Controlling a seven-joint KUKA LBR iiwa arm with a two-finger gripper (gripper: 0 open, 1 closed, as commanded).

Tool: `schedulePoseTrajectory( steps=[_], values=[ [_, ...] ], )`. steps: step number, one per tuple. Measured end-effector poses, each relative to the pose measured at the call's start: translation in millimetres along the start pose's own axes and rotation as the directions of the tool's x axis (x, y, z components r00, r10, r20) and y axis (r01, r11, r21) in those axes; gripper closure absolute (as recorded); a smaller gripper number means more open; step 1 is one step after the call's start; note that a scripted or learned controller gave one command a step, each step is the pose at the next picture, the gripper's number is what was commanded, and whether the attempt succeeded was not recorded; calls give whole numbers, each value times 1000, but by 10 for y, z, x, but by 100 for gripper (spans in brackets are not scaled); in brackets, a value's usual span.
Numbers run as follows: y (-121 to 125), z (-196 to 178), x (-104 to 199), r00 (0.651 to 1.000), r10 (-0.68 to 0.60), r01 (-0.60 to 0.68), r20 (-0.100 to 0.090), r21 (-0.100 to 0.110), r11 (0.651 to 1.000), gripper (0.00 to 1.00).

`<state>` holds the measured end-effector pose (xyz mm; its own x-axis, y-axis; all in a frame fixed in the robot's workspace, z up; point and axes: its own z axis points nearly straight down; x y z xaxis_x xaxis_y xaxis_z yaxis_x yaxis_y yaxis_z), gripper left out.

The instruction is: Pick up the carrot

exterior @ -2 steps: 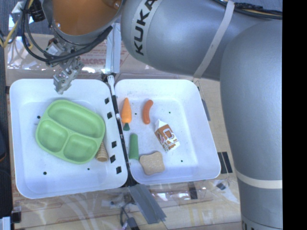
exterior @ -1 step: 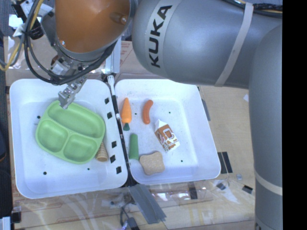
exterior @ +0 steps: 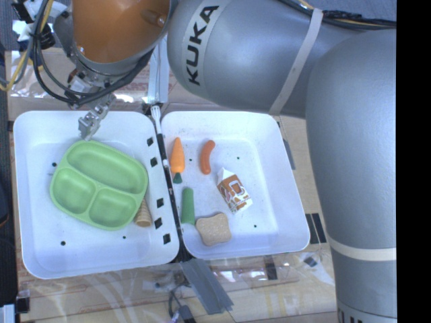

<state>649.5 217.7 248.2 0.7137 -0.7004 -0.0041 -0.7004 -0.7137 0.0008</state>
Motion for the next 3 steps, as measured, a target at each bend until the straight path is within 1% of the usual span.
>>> schedulePoseTrajectory(
  steps=[1, 2, 3],
  values=[
    [-50, -243, 50, 937, 350, -350, -2, 6, 937, 100],
    [278, -576, -323, 997, 77, -77, -3, 0, 997, 100],
    [418, -55, -455, 943, -333, 333, 1, -4, 943, 100]
  ],
)
